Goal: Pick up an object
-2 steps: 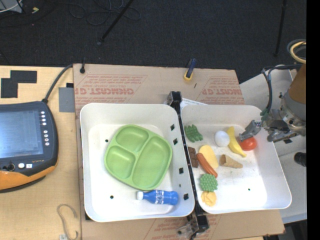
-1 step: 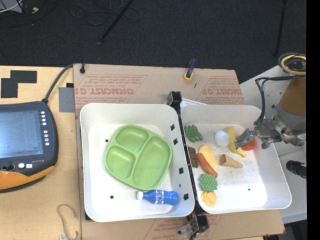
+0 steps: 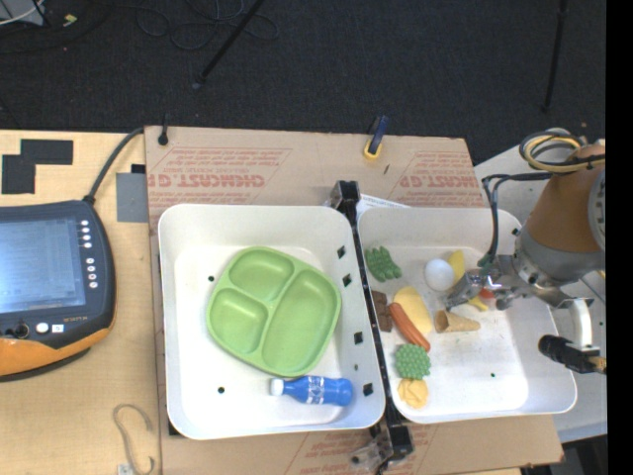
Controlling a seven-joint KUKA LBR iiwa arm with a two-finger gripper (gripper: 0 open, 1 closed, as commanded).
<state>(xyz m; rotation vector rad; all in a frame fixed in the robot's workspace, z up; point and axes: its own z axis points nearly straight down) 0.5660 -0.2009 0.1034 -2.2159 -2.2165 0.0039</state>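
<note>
White right bin [image 3: 534, 389]: claw [image 3: 474, 292] amid food, near wall.

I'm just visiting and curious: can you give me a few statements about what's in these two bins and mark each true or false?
1. The green divided plate lies in the left bin. True.
2. The blue bottle stands upright. False: it lies on its side, below the plate.
3. The white egg is in the right bin. True.
4. The claw hangs over the left bin. False: it is over the right bin, near the egg.
5. The carrot lies on the plate. False: it is in the right bin.
</note>
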